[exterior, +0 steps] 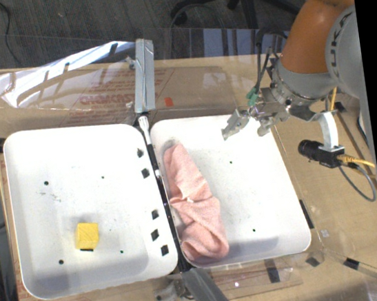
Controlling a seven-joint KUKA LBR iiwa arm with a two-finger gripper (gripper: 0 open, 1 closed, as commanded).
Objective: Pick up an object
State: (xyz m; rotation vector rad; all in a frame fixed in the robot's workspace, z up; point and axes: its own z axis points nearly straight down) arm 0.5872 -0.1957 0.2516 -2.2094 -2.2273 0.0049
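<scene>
A crumpled pink cloth [195, 204] lies along the left side of the right bin [271, 190], against the wall between the bins. A small yellow block [87, 235] sits in the left bin [51, 165], toward its front left. My gripper [248, 127] hangs over the far right corner of the right bin, well to the right of the cloth and farther back. Its two fingers [231, 130] stand apart, open, with nothing between them.
Clear plastic sheeting [73, 72] lies behind the left bin. A metal bar [142, 76] runs back from the divider between the bins. A black cable fitting [317, 152] and yellow cable hang off the arm beside the right bin's right edge.
</scene>
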